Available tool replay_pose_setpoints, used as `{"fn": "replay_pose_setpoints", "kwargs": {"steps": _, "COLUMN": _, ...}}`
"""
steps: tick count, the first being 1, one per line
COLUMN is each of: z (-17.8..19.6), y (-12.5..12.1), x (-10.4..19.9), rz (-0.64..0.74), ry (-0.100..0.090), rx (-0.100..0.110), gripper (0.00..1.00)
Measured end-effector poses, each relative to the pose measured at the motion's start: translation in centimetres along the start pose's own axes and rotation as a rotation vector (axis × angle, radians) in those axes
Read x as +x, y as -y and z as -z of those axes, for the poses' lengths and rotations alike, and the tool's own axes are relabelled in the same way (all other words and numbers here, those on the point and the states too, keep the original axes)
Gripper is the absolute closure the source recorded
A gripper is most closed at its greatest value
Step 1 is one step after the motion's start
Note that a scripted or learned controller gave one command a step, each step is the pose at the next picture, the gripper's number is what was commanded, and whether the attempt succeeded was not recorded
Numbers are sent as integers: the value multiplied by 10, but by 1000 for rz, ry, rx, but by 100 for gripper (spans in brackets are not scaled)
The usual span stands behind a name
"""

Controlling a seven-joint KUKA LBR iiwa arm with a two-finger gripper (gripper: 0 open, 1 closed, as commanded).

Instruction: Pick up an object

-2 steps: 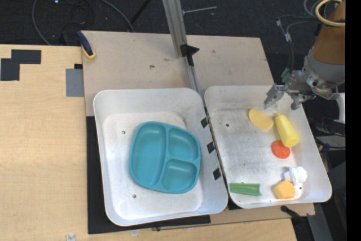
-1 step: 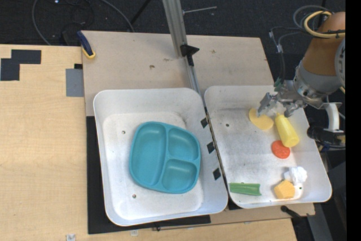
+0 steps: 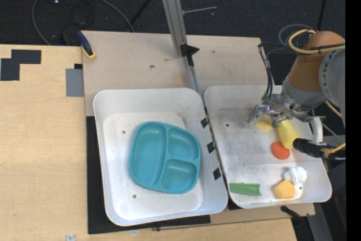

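Note:
My gripper [image 3: 266, 115] is low in the right bin [image 3: 242, 149], at its far right side, and stands open. A small pale yellow piece [image 3: 263, 125] lies just below it, touching or very close to the fingertips; nothing is seen held between them. A yellow cylinder [image 3: 286, 132] lies right beside the gripper. An orange-red ball [image 3: 280, 150] sits in front of that. Nearer the front are a white crumpled item [image 3: 297, 174], a yellow-orange block [image 3: 285, 190] and a flat green piece [image 3: 244, 189].
The left bin [image 3: 113, 121] holds a teal divided plate [image 3: 165, 157]. A metal post [image 3: 174, 14] rises behind the bins. The grey arm with its orange band [image 3: 316, 59] reaches in from the right, with cables beside it.

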State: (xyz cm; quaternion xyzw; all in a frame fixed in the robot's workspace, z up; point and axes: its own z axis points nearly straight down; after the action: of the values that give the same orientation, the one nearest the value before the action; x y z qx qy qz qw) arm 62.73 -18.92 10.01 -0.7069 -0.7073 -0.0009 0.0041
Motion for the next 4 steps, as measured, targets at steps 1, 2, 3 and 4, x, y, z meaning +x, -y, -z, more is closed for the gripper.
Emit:
{"fn": "replay_pose_setpoints", "kwargs": {"steps": 1, "z": -8, "y": -3, "x": 2, "rz": 3, "ry": 2, "rx": -9, "gripper": 0}}
{"fn": "replay_pose_setpoints", "kwargs": {"steps": 2, "z": 4, "y": -4, "x": 1, "rz": 3, "ry": 5, "rx": -13, "gripper": 100}}
{"fn": "replay_pose_setpoints", "kwargs": {"steps": 3, "z": 67, "y": -1, "x": 1, "rz": 1, "ry": 8, "rx": -7, "gripper": 100}}
{"fn": "replay_pose_setpoints", "kwargs": {"steps": 4, "z": 121, "y": -2, "x": 0, "rz": 2, "ry": 8, "rx": -8, "gripper": 100}}
